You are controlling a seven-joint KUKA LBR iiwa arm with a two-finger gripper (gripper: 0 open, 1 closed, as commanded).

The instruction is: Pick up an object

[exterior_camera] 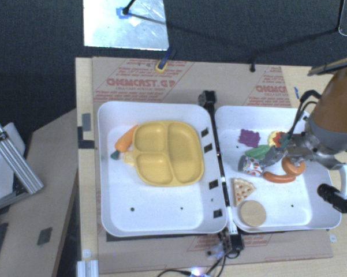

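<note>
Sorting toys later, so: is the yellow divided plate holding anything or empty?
Empty. All three compartments of the plate show bare yellow. The carrot lies beside its left rim on the left bin floor, not in it.

I see smooth, glossy plastic on the yellow plate. Left of it, the carrot looks matt. Its white bin seems smooth plastic.

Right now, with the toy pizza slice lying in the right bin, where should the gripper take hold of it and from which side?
Probably from straight above. The pizza slice lies flat on the right bin, so its narrowing lower half is likely the best place for the fingers to close across its two straight edges. The round cookie sits just below its tip, so stay a little above that end.
</note>
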